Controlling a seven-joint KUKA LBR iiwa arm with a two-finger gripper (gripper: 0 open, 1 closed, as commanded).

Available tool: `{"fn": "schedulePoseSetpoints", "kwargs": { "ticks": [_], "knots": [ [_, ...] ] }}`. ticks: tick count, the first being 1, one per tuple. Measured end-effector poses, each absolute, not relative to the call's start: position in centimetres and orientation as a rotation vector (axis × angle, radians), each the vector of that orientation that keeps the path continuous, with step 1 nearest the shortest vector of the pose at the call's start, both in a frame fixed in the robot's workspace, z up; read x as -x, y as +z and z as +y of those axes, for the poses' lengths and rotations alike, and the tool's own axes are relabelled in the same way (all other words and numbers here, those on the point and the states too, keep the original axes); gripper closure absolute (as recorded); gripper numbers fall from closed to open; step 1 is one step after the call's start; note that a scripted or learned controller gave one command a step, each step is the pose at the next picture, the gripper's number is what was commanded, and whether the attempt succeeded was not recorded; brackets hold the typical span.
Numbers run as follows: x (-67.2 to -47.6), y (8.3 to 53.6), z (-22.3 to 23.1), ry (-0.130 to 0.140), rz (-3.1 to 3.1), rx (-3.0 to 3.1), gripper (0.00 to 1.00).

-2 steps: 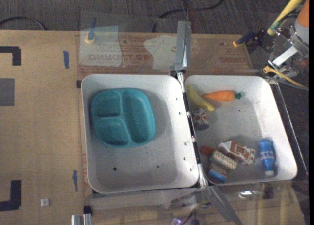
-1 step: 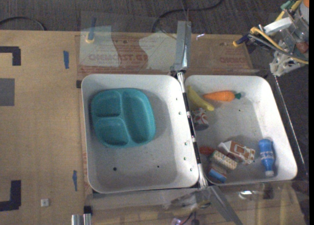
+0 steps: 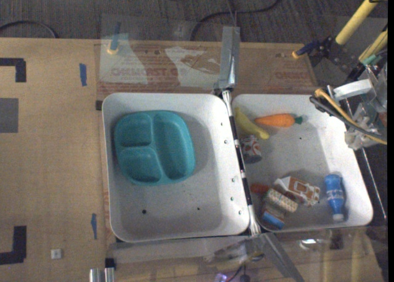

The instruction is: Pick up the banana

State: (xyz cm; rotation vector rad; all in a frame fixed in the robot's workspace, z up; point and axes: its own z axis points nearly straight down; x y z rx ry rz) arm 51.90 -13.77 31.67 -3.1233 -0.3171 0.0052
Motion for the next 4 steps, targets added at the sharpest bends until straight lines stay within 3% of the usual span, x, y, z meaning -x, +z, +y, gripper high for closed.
{"fn": "schedulePoseSetpoints", "kwargs": {
  "ticks": [1,2,3,4],
  "knots": [
    [-58.6,29.2,-8.4,0.001,-0.572,3.089,1.0],
    [-49.5,34.7,-14.2,0.005,-0.514,3.097,1.0],
    [-53.1,43.5,-7.9,0.002,-0.677,3.067,1.0],
    [-52.7,33.7,-2.1,0.003,-0.399,3.115,1.0]
  ]
}}
